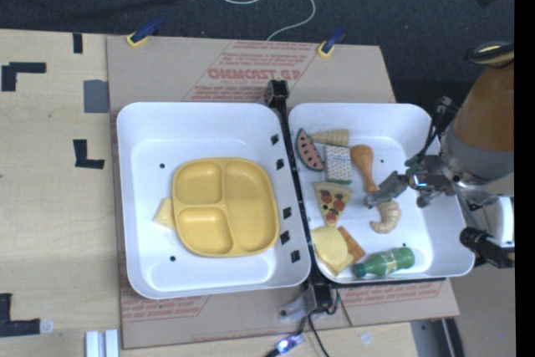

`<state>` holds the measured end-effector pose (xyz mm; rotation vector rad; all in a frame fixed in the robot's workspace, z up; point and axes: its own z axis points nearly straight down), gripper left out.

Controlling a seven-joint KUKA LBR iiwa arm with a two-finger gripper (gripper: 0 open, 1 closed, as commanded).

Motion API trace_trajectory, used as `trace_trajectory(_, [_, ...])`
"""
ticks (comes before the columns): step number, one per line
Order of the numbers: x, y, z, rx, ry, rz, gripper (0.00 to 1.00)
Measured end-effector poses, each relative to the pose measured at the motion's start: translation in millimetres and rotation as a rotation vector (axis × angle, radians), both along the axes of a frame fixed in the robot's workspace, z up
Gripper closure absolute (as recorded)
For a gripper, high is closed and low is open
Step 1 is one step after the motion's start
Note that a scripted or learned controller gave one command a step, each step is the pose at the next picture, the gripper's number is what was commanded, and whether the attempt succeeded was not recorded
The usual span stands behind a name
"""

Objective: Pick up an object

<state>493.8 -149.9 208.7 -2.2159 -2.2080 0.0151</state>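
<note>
Two white bins side by side on a cardboard sheet (251,71) laid over the bench (50,180). In the left bin (142,130): a yellow divided plate (226,206), with a pale yellow wedge (163,214) poking out from under its left edge. In the right bin (401,117): a crowd of toy food. Watermelon slice (308,150) and ice-cream cone (333,136) at the top, a patterned packet (338,164) just below, a drumstick (364,163) beside that. Lower down, a pizza slice (332,203), a croissant (386,217), a cheese wedge (331,248) touching an orange piece, and a green bottle (384,262) lying flat along the near wall. Red print on the cardboard, seen upside down and too blurred to read with confidence. A white cable (267,0) looping over the dark floor behind. Reaching in from the right, wrist low over the right bin, gripper (386,191) just above the croissant and right of the drumstick. Jaws dark and pointing left; apart or together, cannot tell.
</note>
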Motion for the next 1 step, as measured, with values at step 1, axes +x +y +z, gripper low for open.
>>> trace_trajectory(1, [2.8,0.3,7.2,-0.002,-0.014,0.004,0.0])
